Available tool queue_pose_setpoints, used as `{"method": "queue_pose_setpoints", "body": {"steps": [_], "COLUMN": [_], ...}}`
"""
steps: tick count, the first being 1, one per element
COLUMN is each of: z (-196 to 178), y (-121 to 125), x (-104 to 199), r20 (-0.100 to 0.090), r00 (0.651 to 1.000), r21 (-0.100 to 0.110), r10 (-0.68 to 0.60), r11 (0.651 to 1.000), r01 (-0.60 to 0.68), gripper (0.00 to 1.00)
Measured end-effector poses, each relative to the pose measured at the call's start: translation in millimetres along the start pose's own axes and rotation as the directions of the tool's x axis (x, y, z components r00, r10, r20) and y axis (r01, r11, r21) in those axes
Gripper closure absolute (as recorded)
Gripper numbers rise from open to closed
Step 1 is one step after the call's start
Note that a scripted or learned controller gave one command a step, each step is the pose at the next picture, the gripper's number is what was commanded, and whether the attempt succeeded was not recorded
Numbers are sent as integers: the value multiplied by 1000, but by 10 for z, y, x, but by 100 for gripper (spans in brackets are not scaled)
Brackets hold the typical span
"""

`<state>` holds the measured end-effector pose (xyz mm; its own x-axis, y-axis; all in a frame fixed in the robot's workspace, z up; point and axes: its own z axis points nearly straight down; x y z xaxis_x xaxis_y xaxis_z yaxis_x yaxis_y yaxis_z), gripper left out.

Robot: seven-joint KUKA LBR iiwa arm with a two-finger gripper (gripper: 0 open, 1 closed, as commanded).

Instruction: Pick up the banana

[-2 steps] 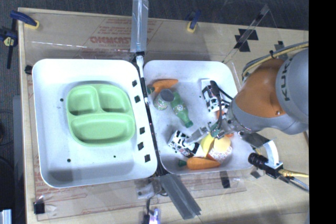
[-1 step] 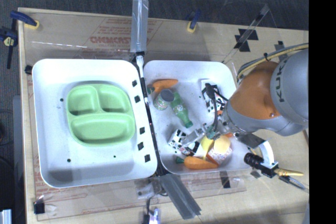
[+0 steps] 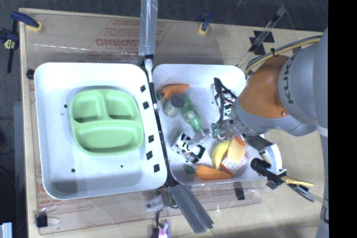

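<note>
- The arm point(image 3: 279, 97) is reaching in from the right edge of the bench, its orange band sitting over the right side of the right bin point(image 3: 167, 173).
- The gripper point(image 3: 218, 130) is hanging low inside that bin, just above the banana; whether it is released or clenched, I cannot tell.
- The banana point(image 3: 221, 153) is lying in the right bin near its front edge, pale yellow, with nothing visibly clasping it — it is resting on the bin floor.
- A small box with orange and white sides point(image 3: 235, 160) is leaning against the banana's right side, touching it.
- A carrot point(image 3: 212, 173) is lying along the front edge of the right bin, just below the banana.
- A second carrot point(image 3: 175, 88) is sitting near the back-left corner of the same bin.
- A green bottle point(image 3: 184, 110) is lying at a slant just in front of that carrot.
- A black-and-white item point(image 3: 187, 149) is resting left of the banana, near the divider between the bins.
- The left bin point(image 3: 47, 120) is holding a green divided plate point(image 3: 106, 122), lying flat in its middle.
</note>
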<state>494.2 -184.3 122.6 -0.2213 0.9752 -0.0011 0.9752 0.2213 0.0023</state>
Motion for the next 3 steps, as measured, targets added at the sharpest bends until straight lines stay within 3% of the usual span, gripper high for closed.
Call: {"method": "queue_pose_setpoints", "body": {"steps": [1,2,3], "z": [173,-15,100], "y": [-117,760,838], "x": [-204,-430,-434], "r20": [8,0,2], "r00": [945,909,895], "r21": [-20,0,-4], "r10": [-327,-416,-446], "r11": [945,909,895], "r01": [327,416,446], "gripper": [0,0,0]}}
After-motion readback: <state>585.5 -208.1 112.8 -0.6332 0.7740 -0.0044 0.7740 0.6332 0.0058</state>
